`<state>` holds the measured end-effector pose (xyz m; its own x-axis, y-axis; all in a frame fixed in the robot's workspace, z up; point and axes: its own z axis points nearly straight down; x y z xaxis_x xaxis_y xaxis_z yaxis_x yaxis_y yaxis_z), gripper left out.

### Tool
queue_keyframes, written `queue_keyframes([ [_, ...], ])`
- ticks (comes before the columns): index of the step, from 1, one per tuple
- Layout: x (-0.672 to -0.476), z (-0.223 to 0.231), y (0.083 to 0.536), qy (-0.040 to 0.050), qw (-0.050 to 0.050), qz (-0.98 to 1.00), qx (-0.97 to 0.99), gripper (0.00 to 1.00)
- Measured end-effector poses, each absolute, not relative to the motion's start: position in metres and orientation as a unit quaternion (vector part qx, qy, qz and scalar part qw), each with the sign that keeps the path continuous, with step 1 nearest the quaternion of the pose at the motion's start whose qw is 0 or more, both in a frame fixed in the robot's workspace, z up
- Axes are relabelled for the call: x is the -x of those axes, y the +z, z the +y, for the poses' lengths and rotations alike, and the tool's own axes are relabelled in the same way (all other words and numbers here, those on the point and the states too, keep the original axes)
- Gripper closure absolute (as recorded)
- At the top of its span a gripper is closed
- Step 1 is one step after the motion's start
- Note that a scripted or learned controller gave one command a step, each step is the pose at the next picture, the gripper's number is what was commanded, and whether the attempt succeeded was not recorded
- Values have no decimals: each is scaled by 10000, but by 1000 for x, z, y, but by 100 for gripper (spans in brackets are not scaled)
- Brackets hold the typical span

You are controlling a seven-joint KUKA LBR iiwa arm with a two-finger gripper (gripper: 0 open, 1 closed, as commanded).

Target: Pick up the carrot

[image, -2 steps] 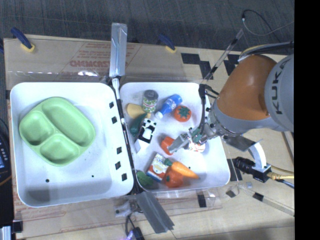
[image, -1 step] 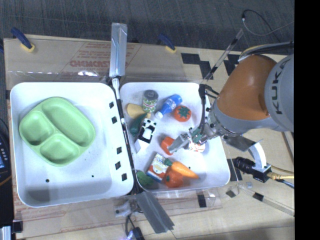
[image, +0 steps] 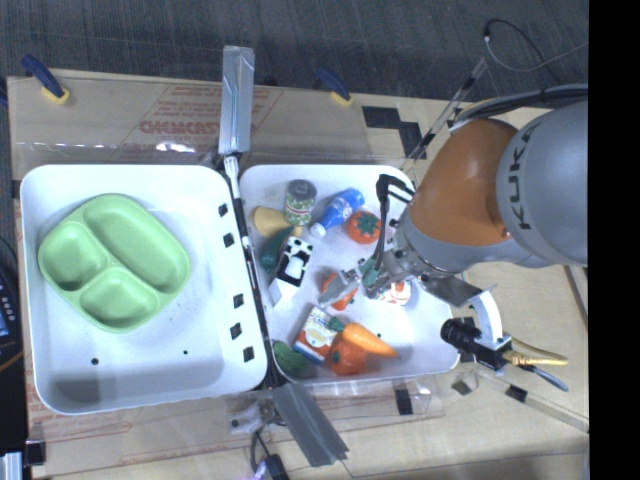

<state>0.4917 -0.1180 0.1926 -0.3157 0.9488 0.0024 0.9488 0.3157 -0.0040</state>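
The carrot (image: 366, 341) is orange and lies near the front edge of the right bin (image: 430, 353), its tip pointing right, next to a red-orange fruit (image: 345, 361). My gripper (image: 374, 278) hangs over the middle of the right bin, just above and behind the carrot, among small red and white items (image: 338, 288). The grey arm with its orange band (image: 462, 193) comes in from the right and covers the bin's right part. Nothing shows clearly between the fingers.
The right bin also holds a small tin (image: 299, 201), a blue bottle (image: 338, 210), a tomato (image: 363, 226), a yellow pear-like piece (image: 268, 220), a black-and-white box (image: 292, 260), a juice carton (image: 316, 334) and a green vegetable (image: 290, 360). A green divided plate (image: 112, 260) lies in the left bin (image: 150, 368).
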Motion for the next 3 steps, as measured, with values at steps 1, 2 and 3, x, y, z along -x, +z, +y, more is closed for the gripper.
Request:
queue_keyframes([
  [1,-479,-163,96,-16,-24,-8519,5237,0],
  [2,-480,-161,106,-28,-14,-8536,5209,100],
  [3,-535,-151,207,-2,-9,-8436,5370,100],
])
